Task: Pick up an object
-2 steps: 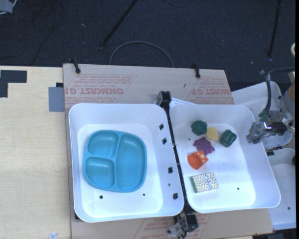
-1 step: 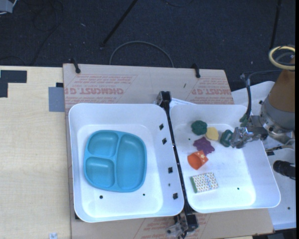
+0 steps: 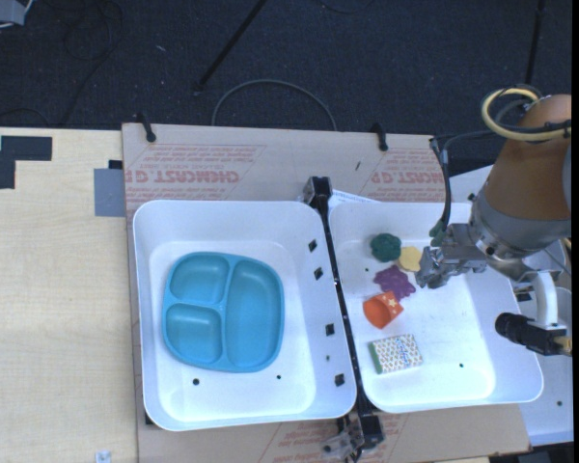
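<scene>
- Five small objects lie in my right bin [image 3: 482, 374]: green lump [image 3: 385, 246], yellow piece [image 3: 410, 257], purple piece [image 3: 395, 282], orange cup [image 3: 382, 310], patterned sponge [image 3: 396, 353].
- Gripper [image 3: 432, 268] hovers at the yellow piece's three o'clock; grip unreadable.
- Blue divided plate [image 3: 224, 311] sits in the left bin [image 3: 154, 230].

Light wooden bench [image 3: 48, 307] at the left, marked with black block shapes [image 3: 14, 157] and a grey square [image 3: 107, 191]. Resting on it, a brown cardboard sheet [image 3: 261, 167] with red printing, held by black clips along the far edge. Directly on the cardboard, two shallow white bins side by side: left bin [image 3: 154, 394] and right bin [image 3: 463, 384], touching along a black central divider [image 3: 330, 287].
</scene>
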